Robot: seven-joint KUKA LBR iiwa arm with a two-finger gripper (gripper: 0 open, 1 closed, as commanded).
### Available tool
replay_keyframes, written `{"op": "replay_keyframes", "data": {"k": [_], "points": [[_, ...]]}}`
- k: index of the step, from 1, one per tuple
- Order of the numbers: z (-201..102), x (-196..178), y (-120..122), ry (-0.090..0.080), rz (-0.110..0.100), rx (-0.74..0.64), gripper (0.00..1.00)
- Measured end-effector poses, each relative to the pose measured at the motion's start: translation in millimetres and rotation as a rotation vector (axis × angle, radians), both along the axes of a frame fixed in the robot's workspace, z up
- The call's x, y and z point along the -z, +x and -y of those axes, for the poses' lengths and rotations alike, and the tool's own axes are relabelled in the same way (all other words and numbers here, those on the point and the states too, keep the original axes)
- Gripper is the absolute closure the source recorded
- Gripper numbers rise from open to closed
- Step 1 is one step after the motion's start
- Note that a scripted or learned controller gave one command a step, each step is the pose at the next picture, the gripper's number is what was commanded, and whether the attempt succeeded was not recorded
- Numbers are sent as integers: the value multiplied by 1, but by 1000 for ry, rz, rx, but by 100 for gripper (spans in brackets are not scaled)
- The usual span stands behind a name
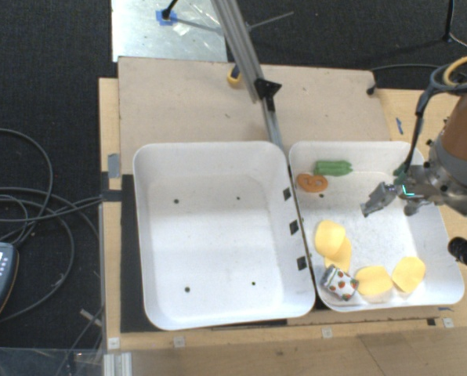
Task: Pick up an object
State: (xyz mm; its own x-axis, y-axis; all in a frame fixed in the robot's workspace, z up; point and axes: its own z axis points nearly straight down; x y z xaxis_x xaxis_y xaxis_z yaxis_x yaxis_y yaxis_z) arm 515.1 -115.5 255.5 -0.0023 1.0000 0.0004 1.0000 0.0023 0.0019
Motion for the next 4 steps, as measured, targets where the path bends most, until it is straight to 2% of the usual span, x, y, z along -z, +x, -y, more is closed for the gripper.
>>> {"op": "replay_keyframes", "data": {"k": [1,3,4], "points": [[0,42,4,0,-5,2,0],[-1,165,10,1,-3,2,0],[0,151,11,0,3,2,100]]}}
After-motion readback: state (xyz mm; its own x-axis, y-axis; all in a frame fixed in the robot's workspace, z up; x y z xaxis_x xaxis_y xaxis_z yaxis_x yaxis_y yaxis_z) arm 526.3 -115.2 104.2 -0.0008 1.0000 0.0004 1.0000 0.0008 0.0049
